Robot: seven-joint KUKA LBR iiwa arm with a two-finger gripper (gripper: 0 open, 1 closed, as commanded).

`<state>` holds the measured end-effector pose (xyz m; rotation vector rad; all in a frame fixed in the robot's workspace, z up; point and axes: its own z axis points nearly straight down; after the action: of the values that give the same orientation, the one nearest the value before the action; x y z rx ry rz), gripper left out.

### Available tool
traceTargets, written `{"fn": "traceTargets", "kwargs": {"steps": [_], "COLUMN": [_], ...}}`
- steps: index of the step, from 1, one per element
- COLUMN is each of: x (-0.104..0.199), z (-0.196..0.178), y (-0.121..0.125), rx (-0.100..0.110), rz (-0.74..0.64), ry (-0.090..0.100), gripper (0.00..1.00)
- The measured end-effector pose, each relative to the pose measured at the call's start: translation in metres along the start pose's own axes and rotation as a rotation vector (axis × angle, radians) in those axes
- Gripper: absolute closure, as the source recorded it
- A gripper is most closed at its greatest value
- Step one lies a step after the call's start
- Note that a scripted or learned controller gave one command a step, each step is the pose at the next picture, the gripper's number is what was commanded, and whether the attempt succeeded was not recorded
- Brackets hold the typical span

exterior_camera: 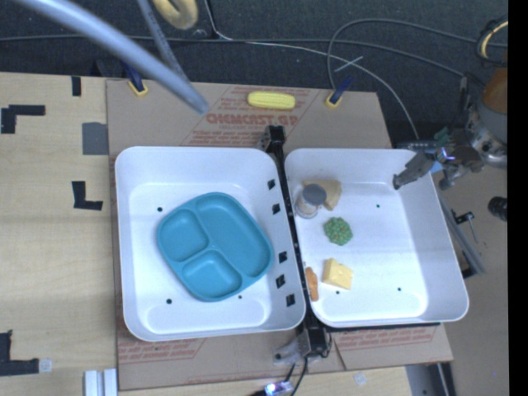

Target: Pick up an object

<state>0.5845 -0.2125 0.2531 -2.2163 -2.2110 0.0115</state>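
Observation:
The right bin [412,246] holds a small grey can [313,196] leaning against a tan piece [332,191]. In front of these lie a green broccoli-like lump [337,231] and a yellow cheese wedge [337,274], with an orange carrot-like stick [312,283] by the left wall. My gripper [412,165] hangs over the bin's far right corner, well right of all these items. It is open, and nothing sits between its fingers.
The left bin [136,221] holds a blue divided tray [214,244]. A yellow banana-shaped toy [271,100] lies on the cardboard behind the bins. A grey pole [115,35] crosses the upper left. Cables run along the back right.

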Motion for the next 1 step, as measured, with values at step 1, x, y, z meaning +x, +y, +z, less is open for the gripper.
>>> {"fn": "traceTargets", "kwargs": {"steps": [1], "x": [0.0006], "z": [-0.0074], "y": [0.0024], "rx": [-0.012], "rz": [-0.004], "ry": [-0.003], "gripper": [0.0]}}
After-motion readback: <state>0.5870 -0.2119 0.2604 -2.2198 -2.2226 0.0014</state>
